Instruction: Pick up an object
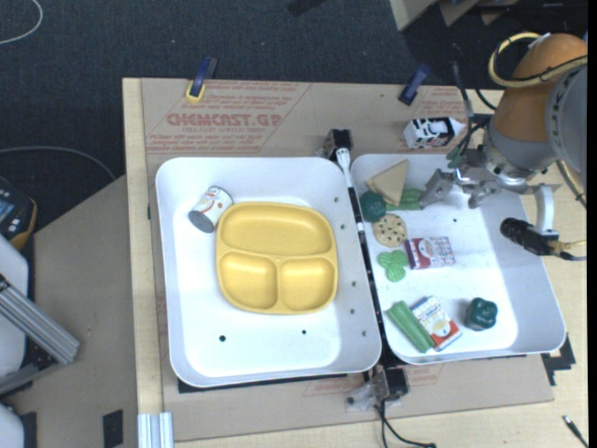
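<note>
My gripper [457, 194] hangs over the back of the right bin [522, 297], its two grey fingers spread open with bare white floor between them. Just left of it lie a tan wedge [393, 180] and a dark green round piece [373, 205]. Below those sit a speckled cookie [389, 229], a green clover shape [394, 265] and a red-and-white packet [431, 251]. Near the front of the bin are a green stick [407, 325], a small printed box [436, 321] and a dark green lump [481, 314].
The left bin [187, 315] bears a yellow divided plate [276, 256] and a small tipped cup [209, 209] at its back left. The arm's orange band [550, 59] and grey wrist loom over the right bin's back right. A black-and-white item [432, 132] lies behind that bin.
</note>
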`<state>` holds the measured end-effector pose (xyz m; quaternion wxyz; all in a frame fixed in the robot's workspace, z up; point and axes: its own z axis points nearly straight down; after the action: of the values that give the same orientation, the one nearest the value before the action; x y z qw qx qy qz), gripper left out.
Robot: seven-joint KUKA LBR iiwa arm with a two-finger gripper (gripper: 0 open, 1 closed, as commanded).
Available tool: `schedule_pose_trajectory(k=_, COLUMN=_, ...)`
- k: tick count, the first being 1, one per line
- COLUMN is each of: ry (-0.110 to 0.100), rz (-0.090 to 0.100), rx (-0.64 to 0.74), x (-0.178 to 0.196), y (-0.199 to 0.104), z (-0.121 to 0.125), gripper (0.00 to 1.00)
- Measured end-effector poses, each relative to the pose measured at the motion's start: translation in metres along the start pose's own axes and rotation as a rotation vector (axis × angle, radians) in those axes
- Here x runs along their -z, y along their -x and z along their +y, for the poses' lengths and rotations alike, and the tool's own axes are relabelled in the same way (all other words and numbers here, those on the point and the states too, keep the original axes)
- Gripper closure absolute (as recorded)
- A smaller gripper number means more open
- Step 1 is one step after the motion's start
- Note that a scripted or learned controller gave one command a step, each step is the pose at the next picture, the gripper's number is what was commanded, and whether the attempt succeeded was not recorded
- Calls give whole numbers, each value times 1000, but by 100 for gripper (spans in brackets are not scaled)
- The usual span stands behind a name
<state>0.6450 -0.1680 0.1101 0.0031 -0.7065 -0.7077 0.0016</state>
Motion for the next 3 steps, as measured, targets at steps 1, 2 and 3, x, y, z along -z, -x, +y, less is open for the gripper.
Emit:
schedule_pose_trajectory(k=1, ry=2, rz=-1, rx=1, x=-26, y=-1, z=0, gripper=0)
schedule_pose_trajectory(k=2, ry=7, rz=-2, rx=1, x=-14, y=-1, z=1, gripper=100)
schedule_pose_trajectory(k=3, ry=12, rz=-5, rx=-2, x=38, y=6, z=-5, gripper=100)
